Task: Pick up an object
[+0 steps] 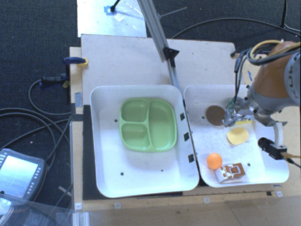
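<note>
Right bin [282, 175] carries four loose things: brown disc [215, 115] near its left wall, pale yellow chip-shaped piece [237, 136] mid-bin, orange ball [214, 161] toward the near edge, and a small brown-and-white block [231, 172] just right of the ball. Left bin [106, 173] bears a green divided plate [148, 124]. Gripper [233, 116] sits low in the right bin, between disc and yellow piece, close beside both. Finger opening: cannot tell at this slant, tips lost against the wrist hardware; nothing visibly between them, so no hold claimed. Judgement: step in hand is the descent-and-close on one item, likely disc or yellow piece. To do it well, centre over a single target before closing; straddling the gap between the two risks closing on neither. Both look flat and thin, so the tips probably need to reach the bin floor. Ball may roll if nudged. Writing: none legible; the block's white pattern is too small to read, no brand discernible.
</note>
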You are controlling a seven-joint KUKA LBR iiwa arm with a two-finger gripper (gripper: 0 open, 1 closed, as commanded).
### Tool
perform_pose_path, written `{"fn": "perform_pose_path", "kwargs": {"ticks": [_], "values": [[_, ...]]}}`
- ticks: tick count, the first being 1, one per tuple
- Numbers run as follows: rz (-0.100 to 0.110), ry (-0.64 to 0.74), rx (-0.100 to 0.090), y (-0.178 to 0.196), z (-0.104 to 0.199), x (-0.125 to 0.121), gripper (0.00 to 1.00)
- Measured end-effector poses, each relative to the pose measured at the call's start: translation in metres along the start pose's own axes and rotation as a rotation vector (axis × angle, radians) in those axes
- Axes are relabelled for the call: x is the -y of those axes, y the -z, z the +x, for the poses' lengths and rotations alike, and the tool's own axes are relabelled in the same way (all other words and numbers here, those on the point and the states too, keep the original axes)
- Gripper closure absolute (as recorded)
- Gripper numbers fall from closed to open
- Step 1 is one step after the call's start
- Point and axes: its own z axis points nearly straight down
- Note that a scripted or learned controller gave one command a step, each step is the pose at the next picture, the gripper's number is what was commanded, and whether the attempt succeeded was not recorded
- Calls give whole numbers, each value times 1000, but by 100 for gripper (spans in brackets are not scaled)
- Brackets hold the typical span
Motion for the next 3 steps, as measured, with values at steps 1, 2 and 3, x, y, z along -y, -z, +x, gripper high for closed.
{"fn": "perform_pose_path", "kwargs": {"ticks": [1,2,3], "values": [[-2,0,1,54,0,-3,100],[3,4,-2,61,41,-20,100],[3,5,-3,72,91,-34,100]]}}
